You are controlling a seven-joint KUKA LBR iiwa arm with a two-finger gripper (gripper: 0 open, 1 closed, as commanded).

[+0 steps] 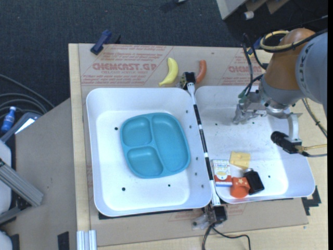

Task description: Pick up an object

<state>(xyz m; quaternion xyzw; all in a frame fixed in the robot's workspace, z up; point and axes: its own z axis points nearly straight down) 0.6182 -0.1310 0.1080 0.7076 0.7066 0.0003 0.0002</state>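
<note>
The gripper (243, 114) hangs low in the right bin (270, 194); finger state cannot be told. Near that bin's front wall, the black block (254, 182) lies diagonally.

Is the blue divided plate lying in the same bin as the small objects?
No, the blue plate lies in the left bin, while the small objects lie in the right bin.

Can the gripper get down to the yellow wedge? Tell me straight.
Probably yes. The gripper hangs over the same right bin, and the yellow wedge lies uncovered, apart from the orange piece and black block nearby.
</note>
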